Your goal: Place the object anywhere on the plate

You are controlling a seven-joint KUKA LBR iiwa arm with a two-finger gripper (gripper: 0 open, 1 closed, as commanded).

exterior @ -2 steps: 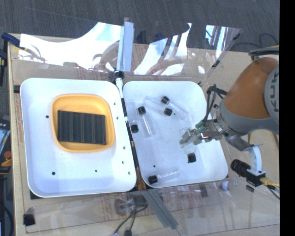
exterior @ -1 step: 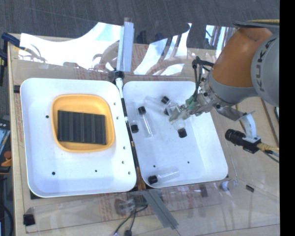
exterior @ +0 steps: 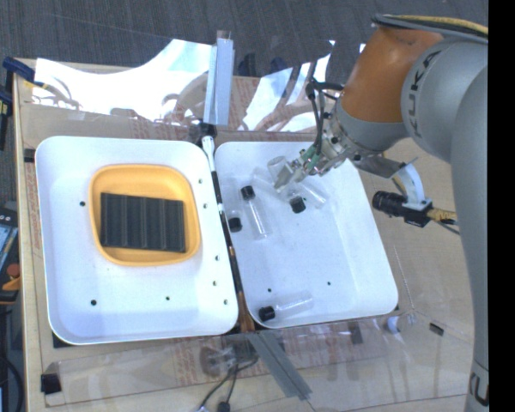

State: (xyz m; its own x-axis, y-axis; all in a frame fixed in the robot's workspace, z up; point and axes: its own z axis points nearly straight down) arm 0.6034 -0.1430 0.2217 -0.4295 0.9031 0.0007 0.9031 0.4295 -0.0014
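Several small clear plastic vials with black caps lie scattered in the right bin (exterior: 360,256). One vial (exterior: 251,209) lies near the middle of the bin's upper half, its black cap pointing toward the far edge. Another vial (exterior: 305,197) lies just beside the gripper (exterior: 285,174), with a black cap at its near end. A third vial (exterior: 285,305) rests near the bin's front edge, its black cap toward the left. A loose black cap (exterior: 234,223) sits close to the bin's left wall.

The gripper hangs over the upper middle of the right bin, just above and to the left of the nearest vial. Its tip looks pale and translucent against the white floor, and the view is too blurred there to tell how its jaws stand or whether anything is between them.

The left bin (exterior: 60,264) holds the plate (exterior: 142,217), a rounded rectangular dish with an orange-yellow rim and a dark, ribbed centre. The plate lies in the upper middle of that bin, well apart from all the vials.

Both bins are shallow, smooth and white, with rounded corners, side by side on a wooden bench (exterior: 26,110). The arm (exterior: 412,75), grey with an orange band, reaches in from the upper right.
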